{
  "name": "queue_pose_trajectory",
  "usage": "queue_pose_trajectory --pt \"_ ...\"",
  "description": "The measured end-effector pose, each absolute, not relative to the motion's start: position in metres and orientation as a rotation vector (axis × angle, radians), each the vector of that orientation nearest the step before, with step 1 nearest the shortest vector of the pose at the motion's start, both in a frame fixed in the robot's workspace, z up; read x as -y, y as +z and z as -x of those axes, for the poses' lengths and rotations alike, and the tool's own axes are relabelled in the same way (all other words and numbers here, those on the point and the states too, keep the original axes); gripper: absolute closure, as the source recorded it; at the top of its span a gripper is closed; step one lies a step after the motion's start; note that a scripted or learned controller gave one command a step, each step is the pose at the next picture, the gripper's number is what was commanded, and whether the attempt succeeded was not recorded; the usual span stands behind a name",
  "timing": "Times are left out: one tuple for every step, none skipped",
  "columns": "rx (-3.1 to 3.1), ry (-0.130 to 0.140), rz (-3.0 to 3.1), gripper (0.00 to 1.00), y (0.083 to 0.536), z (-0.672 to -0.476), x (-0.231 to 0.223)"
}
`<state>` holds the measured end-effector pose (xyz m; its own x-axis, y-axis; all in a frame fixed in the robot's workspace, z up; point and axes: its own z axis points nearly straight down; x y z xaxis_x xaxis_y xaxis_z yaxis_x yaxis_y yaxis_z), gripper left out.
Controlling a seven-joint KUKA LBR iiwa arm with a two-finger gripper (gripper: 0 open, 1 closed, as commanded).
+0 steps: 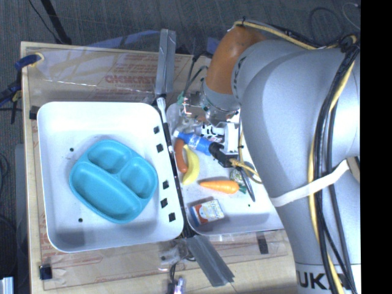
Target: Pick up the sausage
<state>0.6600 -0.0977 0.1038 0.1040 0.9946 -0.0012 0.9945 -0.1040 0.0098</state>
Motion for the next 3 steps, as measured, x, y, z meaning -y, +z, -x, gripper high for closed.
queue_pose_trajectory --pt "-2.349 0.001 -2.086 1.00 0.231 -0.641 0.150" --pt "-2.388 -0.001 -2.044 1.00 0.125 -0.628 0.134" --pt "-2.418 0.014 -1.981 1.00 0.102 -0.619 0.098"
